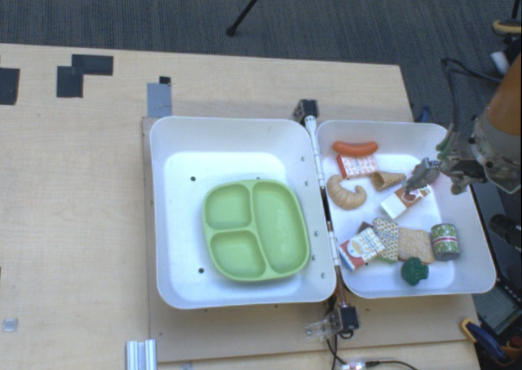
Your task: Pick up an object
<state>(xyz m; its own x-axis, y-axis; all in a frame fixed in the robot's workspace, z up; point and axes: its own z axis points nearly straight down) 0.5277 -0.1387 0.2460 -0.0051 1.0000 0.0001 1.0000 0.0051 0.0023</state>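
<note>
Pick-up: not done, I think | end effector [422, 174] is low in the right bin [469, 279], over a small red and white box [405, 200] | can't tell its grip | toys lie in that bin

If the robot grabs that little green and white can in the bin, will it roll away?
The can looks round-sided and seems to lie tilted near the right bin's wall, so a nudge would probably roll it. It looks stiff, so it likely won't squash. Its smooth side might slip from the gripper, which hovers further up the bin.
</note>
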